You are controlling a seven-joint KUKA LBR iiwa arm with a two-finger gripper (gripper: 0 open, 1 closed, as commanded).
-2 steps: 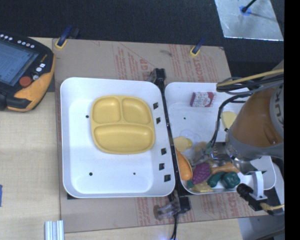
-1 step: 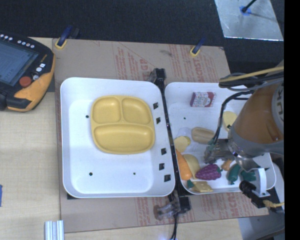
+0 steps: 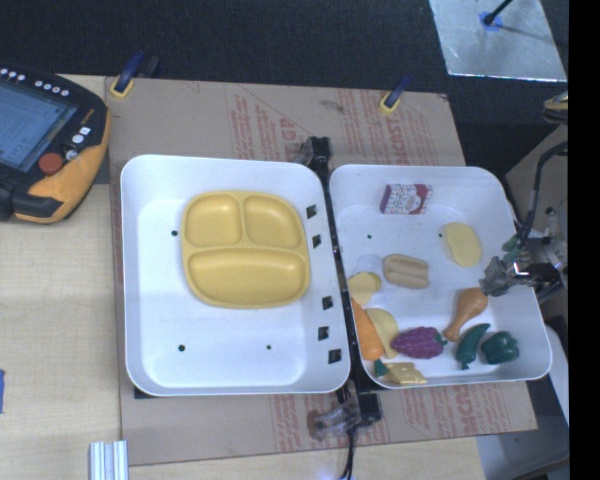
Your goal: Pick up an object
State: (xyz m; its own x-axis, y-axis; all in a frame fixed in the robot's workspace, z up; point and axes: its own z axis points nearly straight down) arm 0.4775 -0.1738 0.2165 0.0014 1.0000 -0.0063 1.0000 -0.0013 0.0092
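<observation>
Gripper (image 3: 502, 273) at the right rim of the right bin (image 3: 500, 190), above the toy food

Whether its fingers are released or clenched cannot be told. Nothing shows between them. Just beside it lies a chicken drumstick (image 3: 466, 311), with green peppers (image 3: 485, 345) below, purple grapes (image 3: 418, 342), a carrot (image 3: 368, 334), a hot dog bun (image 3: 407, 270) and a red carton (image 3: 405, 199). The left bin (image 3: 150, 268) holds a yellow divided plate (image 3: 246, 248)

A yellow divided plate (image 3: 247, 249) (plain, unpatterned) in a white bin (image 3: 145, 268); purple grapes (image 3: 418, 343) nearby.
</observation>
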